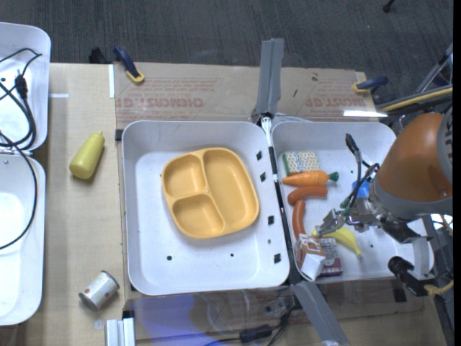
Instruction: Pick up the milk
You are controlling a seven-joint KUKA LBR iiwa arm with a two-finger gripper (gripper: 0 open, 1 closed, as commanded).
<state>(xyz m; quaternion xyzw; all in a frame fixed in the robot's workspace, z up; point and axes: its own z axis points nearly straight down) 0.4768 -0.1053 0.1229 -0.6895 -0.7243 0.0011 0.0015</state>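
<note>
Milk carton [317,256], lying tipped at the right bin's [374,132] front edge: light, crushable card; grip across flat sides; gripper [333,224] jaw state indiscernible.

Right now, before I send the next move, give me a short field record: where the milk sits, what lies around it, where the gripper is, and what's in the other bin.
target: milk carton, lying in the near left corner of the right bin
gripper: gripper low over the right bin, just above the carton
neighbours: banana to the carton's right, sausage behind it, carrot further back
left bin: yellow divided plate in the left bin
task state: carton not lifted
</note>
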